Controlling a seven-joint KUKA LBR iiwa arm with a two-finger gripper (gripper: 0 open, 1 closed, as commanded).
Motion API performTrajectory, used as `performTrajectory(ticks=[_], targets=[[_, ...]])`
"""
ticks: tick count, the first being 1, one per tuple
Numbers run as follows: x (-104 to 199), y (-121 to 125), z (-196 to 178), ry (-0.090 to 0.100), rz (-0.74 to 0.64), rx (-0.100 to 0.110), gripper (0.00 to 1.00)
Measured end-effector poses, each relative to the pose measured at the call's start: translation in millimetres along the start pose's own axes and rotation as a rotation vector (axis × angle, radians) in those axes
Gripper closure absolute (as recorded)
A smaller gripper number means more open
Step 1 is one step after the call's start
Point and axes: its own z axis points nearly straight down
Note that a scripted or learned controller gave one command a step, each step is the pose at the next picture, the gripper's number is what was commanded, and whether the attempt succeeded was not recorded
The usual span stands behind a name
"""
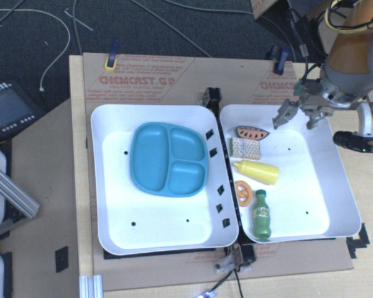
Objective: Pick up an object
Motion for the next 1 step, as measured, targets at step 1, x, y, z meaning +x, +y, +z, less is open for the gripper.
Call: performTrajectory(ticks=[1], targets=[[0.4,3.0,-8.8,-0.002,-0.003,-0.015,0.00]])
